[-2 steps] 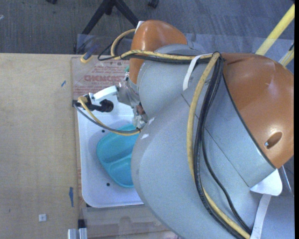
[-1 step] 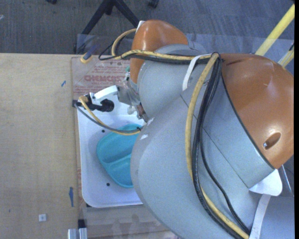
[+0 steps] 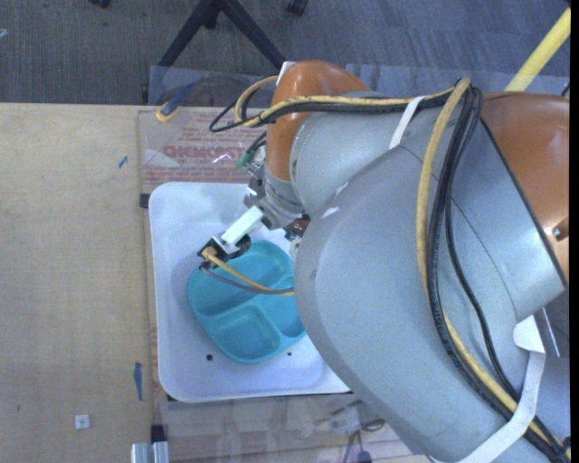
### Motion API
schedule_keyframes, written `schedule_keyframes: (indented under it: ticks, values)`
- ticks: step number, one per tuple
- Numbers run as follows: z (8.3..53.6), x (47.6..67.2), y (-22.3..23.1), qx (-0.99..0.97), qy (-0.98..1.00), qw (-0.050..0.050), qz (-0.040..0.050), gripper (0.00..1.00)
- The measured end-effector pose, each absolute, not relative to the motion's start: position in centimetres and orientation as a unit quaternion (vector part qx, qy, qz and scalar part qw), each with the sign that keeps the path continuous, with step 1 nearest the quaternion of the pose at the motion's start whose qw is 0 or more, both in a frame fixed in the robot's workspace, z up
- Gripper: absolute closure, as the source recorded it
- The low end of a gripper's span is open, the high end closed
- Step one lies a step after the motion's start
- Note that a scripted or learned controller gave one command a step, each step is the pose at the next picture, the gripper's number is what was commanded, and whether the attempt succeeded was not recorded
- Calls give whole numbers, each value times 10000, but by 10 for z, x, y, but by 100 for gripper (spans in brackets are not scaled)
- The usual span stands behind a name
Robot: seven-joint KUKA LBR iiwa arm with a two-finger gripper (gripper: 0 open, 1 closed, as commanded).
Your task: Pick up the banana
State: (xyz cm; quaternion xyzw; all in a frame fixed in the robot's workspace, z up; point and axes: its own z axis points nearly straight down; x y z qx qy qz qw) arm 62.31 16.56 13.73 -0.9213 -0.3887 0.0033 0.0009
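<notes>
The grey arm (image 3: 407,271) is nearest the camera and covers the right of the view, with dark and yellow cables running along it. Its orange band (image 3: 317,86) sits above the wrist, beyond the gripper (image 3: 280,217).

The gripper hangs over the upper right part of the white bin (image 3: 172,271). The arm's bulk hides its tip, so I cannot tell whether it is spread, pressed together or pinching anything.

Just left of the gripper and a little nearer lies a blue plate (image 3: 244,312) with raised ridges dividing it into compartments. It rests flat on the bin floor. Its right edge passes under the arm. I cannot tell whether the gripper touches the plate.

Where the banana lies I cannot tell: the arm hides the bin floor to the right of the gripper.

Beyond the gripper, against the bin's far edge, is a brown cardboard sheet (image 3: 190,154) with red print. Well to the left of the gripper stretches the pale wooden bench (image 3: 63,271). Farthest off are grey floor (image 3: 90,45) and the black legs of a stand (image 3: 217,27).
</notes>
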Motion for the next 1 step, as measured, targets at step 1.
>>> schedule_keyframes:
  ticks: [1]
  values:
    - [165, 554, 179, -9777, -2098, 10, 27, 0]
